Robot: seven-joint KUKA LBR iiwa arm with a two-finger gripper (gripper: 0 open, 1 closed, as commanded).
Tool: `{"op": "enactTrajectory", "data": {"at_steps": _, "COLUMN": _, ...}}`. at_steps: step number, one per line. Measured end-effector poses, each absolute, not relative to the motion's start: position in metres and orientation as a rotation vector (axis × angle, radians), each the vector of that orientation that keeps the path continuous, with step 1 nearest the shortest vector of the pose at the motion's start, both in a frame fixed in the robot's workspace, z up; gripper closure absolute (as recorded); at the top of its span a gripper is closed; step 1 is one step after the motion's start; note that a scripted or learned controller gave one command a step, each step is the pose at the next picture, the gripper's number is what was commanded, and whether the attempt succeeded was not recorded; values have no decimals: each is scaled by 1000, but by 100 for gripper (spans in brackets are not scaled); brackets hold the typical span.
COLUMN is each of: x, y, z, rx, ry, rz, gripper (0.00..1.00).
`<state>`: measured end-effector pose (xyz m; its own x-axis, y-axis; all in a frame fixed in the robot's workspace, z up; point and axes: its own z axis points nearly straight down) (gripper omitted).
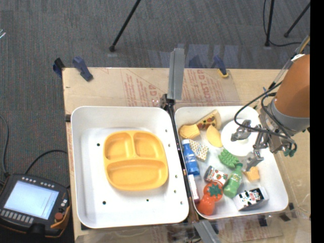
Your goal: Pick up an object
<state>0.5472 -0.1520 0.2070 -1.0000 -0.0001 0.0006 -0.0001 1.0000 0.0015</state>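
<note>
While the gripper [251, 147] hangs over the right bin [281, 186], its fingers stand wide apart, holding nothing.
White plate [238, 134] under the jaws; orange block [252, 173] just below them, green bottle [233, 181] beside it, yellow tray [135, 159] far left.

Right bin [280, 184]: pizza slice [209, 119], blue tube [190, 157], green bottle [233, 181], tomato [212, 192] jumbled together.
</note>
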Motion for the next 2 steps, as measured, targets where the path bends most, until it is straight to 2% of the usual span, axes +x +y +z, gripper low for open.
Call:
{"op": "enactTrajectory", "data": {"at_steps": 1, "x": 559, "y": -172, "z": 104, "rx": 168, "ry": -3148, "rz": 2, "gripper": 0}}
{"op": "enactTrajectory", "data": {"at_steps": 2, "x": 530, "y": -97, "z": 88, "rx": 325, "ry": -3126, "rz": 1, "gripper": 0}}
